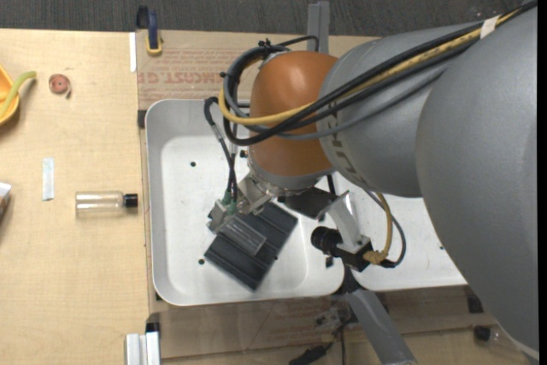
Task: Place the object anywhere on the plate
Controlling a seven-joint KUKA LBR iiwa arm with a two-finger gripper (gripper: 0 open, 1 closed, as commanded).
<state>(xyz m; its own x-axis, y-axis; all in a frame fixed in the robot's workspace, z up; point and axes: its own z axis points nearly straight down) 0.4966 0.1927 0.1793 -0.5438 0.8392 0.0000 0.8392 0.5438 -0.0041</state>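
Since the arm [410,124] covers the middle of the scene, I cannot tell which thing is the object or where the plate sits; both are likely hidden under the arm or the pincer. The pincer [248,245] hangs low over the floor of the left bin [155,184], toward its near side, tilted on a diagonal. Seen from above as a dark block, so I cannot tell whether it is apart, together or clamped on anything.

Step in hand, as a guess: either reaching down for a pick or coming in for a drop, low in the left bin. To do it well:
- confirm something is really held before travelling, since nothing visible proves a grasp
- rise straight up clear of the bin wall before any sideways move
- keep the loose cables [235,111] off the bin rim
- set down low over the plate and flat, let go only once it rests

Counts:
- arm: one, with one orange band [286,111]
- pincer: one
- bins: one in plain sight, plus a white stretch of the right bin [419,256] past the arm
- dark specks on the left bin floor: two
- on the bench [77,286], left of the bins: one clear bottle [102,201] with a black cap, lying down; one small white strip [48,179]; one small pinkish disc [58,83]; one yellow-orange thing [8,94] cut by the edge
- blue clamp [147,20] at the far bench edge: one
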